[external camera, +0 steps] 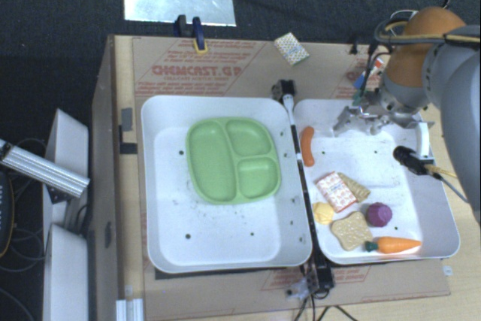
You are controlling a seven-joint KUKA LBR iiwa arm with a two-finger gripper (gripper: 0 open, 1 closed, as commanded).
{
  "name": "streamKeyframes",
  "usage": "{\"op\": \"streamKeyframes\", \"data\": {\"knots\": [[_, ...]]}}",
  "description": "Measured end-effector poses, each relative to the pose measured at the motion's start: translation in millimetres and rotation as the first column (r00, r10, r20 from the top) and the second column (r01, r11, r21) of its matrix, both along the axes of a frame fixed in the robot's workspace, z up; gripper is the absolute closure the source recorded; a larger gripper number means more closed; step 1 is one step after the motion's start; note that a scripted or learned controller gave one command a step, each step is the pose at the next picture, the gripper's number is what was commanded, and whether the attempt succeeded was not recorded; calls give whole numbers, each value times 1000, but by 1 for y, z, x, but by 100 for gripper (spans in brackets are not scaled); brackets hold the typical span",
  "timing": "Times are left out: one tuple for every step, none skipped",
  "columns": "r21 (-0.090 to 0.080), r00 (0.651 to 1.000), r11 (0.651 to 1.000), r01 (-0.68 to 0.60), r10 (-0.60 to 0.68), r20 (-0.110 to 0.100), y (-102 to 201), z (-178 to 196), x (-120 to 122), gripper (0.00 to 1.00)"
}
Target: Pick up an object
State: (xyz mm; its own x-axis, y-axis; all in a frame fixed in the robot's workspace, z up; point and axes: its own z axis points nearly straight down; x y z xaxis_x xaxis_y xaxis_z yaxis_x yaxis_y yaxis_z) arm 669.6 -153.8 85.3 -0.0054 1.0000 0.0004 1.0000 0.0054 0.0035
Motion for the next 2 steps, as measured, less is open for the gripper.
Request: {"op": "streamKeyframes", "data": {"knots": [[-2, 1000, 1000, 4, -4, 1, -17, 1, 0, 0], [-2, 1000, 1000, 2, -2, 0, -10, 0, 0, 0]]}}
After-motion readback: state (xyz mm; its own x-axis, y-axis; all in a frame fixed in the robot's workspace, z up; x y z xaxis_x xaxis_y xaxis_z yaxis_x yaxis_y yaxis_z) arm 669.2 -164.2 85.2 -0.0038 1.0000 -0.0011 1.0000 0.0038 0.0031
